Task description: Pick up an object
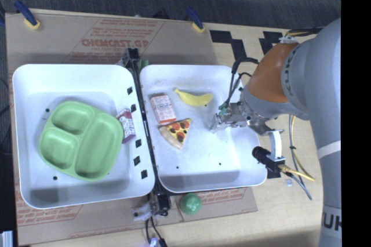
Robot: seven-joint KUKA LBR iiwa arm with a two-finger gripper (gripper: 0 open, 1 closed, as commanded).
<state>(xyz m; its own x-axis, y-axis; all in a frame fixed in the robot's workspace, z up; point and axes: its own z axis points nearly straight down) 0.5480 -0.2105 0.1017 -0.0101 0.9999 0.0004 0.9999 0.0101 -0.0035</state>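
In the right bin [197,179] lie a yellow banana [194,98], a red-and-white packet [163,108] and a toy pizza slice [177,131]. My gripper [222,120] hangs low over the right part of this bin, just right of the banana and the pizza slice. It touches none of them. Nothing shows between its fingers. The grey arm with its orange band [272,75] covers the bin's right wall.
The left bin [35,83] holds a green divided plate [81,140] and a small dark red wrapper [127,124] by the divider. A green ball [189,203] lies on the cardboard in front of the bins. Blue clamps [27,15] sit at the cardboard's far edge.
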